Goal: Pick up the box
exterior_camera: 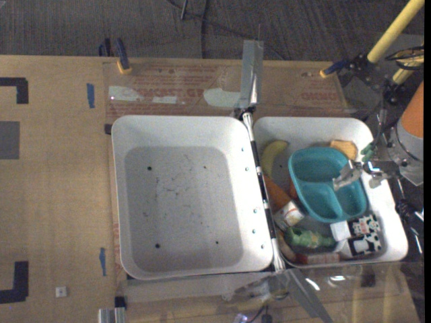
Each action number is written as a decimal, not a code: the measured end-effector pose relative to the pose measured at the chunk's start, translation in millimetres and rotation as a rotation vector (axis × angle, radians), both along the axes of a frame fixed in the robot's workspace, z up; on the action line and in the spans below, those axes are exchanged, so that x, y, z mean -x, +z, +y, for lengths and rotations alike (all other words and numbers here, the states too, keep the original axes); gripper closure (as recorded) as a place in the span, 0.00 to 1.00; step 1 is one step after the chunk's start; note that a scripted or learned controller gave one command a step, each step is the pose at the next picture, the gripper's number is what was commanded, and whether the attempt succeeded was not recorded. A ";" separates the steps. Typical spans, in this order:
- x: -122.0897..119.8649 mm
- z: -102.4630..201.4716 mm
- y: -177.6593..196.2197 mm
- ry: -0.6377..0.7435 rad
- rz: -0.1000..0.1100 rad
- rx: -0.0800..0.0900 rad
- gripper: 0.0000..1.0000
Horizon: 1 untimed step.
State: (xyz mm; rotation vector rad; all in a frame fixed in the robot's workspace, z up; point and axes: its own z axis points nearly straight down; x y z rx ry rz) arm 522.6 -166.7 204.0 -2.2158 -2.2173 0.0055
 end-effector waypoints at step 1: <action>36.9 -2.7 -113.6 -0.126 -0.025 0.005 0.00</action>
